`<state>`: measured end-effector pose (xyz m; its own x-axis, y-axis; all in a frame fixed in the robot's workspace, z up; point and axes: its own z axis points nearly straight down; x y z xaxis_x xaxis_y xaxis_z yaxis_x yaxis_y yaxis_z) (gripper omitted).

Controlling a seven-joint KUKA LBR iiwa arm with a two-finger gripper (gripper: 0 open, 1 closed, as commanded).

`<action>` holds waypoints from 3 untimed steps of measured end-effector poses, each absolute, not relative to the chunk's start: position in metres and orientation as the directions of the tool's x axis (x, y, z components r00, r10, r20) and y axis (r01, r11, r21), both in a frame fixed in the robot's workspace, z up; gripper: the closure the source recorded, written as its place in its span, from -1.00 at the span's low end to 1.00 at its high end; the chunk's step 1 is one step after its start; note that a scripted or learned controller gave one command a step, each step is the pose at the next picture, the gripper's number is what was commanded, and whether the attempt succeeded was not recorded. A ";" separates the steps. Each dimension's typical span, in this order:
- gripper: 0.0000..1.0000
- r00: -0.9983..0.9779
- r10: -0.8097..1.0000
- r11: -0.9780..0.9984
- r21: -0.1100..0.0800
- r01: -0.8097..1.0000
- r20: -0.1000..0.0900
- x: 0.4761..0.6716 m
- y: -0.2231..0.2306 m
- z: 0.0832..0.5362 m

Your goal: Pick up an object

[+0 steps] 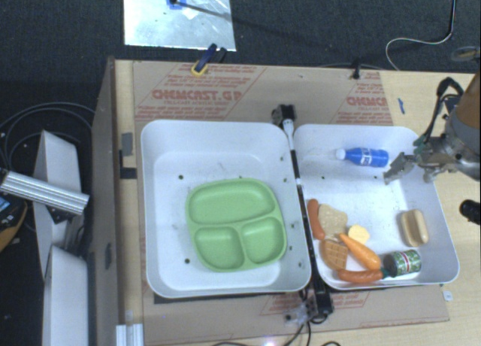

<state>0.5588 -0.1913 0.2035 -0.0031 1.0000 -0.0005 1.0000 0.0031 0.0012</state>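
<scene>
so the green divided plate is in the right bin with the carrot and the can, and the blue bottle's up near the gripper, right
Not quite. The camera view shows the green divided plate alone in the left bin, not the right bin. The rest holds: the carrot and the can lie in the right bin, and the blue bottle is up near the gripper.

Cardboard sheet (pixel 225 85) under the bins: red print "CHEMCAST GP", repeated at the right (pixel 368 100), partly hidden. Labels on blue bottle (pixel 364 157) and can (pixel 402 263): illegible.
</scene>
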 end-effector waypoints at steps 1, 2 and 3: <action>-1.00 -0.001 1.000 0.001 0.000 1.000 0.000 0.486 -0.164 0.185; -1.00 -0.001 1.000 0.001 -0.001 1.000 0.000 0.486 -0.162 0.130; -1.00 -0.002 1.000 0.002 0.003 1.000 0.001 0.488 -0.146 0.097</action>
<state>0.4876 -0.1457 0.0975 -0.0024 1.0000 0.0005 1.0000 0.0024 0.0028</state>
